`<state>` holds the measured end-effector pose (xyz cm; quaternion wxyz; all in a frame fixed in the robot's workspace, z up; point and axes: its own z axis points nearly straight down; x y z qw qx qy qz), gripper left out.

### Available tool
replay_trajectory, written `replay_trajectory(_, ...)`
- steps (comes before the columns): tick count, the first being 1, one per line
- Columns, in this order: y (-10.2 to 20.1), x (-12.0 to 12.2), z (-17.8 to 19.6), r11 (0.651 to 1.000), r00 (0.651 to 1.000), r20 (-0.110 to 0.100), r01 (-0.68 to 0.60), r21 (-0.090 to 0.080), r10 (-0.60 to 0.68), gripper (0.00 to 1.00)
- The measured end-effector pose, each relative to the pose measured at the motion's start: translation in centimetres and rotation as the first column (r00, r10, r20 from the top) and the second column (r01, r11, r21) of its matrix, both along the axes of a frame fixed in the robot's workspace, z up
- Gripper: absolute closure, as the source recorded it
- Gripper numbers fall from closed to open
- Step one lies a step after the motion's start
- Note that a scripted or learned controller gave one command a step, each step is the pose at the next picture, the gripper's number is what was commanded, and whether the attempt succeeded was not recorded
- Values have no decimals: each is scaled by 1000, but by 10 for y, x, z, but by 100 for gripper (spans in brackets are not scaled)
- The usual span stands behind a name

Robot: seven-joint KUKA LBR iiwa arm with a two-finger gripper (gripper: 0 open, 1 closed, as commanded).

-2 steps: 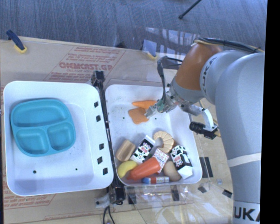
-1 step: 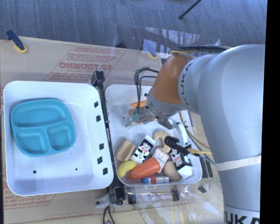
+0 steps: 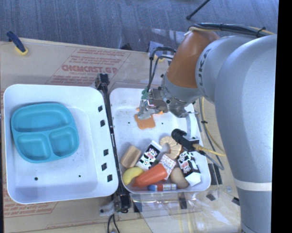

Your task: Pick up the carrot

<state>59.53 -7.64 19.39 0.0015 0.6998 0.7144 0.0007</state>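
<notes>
The carrot [image 3: 151, 175] lies in the right bin [image 3: 121, 118], near the front edge. It is orange and lies on its side, a bit tilted. A yellow lemon [image 3: 131, 175] touches its left end. Two small milk cartons [image 3: 149, 156] sit just behind it, and a marker [image 3: 162, 187] lies just in front of it. A tan block [image 3: 130, 155] is near its left side. It is a crowded little pile.

The gripper [image 3: 148, 110] is at the back of the same bin, well apart from the carrot. It hangs right above a flat orange piece [image 3: 145, 121]. I cannot tell if the fingers are open or closed. I see nothing held in them.

The left bin [image 3: 48, 186] has a blue tray [image 3: 42, 130] in it.

The carrot looks like a toy, so it is probably light and hard. Its skin looks smooth, so it could slip. It is round, so it might roll if pushed from one side. The best place to grab is likely the fat middle, with one finger on each long side. The narrow end would be harder to hold. The fingers would need to fit between the cartons and the marker, and that gap looks tight. They could bump the lemon or a carton on the way down.
</notes>
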Motion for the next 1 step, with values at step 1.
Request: replay_trajectory(1, -4, -70, -3, 942, 942, -7, -335, 2, 335, 100)
